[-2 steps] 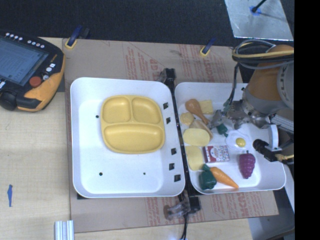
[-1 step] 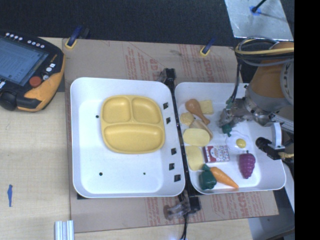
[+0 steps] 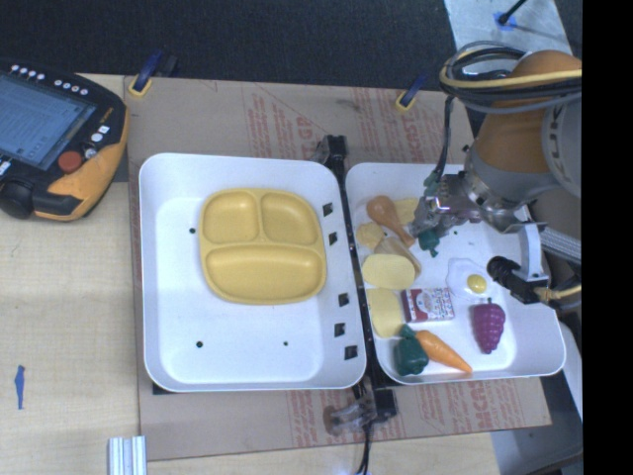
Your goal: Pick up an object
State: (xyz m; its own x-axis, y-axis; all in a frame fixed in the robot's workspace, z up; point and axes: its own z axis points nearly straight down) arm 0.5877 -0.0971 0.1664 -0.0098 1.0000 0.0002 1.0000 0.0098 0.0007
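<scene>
gripper (image 3: pixel 432 228): low in the right bin (image 3: pixel 534 359), at its upper middle; how far open cannot be told; tip beside a drumstick (image 3: pixel 389 218); below lie a carton (image 3: pixel 428 305), grapes (image 3: pixel 487 326), carrot (image 3: pixel 442 352); left bin (image 3: pixel 168 344): yellow plate (image 3: pixel 263 244)

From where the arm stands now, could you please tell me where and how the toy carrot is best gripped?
Probably across the orange body at mid-length of the carrot, coming straight down. It lies flat and slanted near the right bin's front wall, its green top leftward, with bare floor along its upper-right side for the pincer.
</scene>
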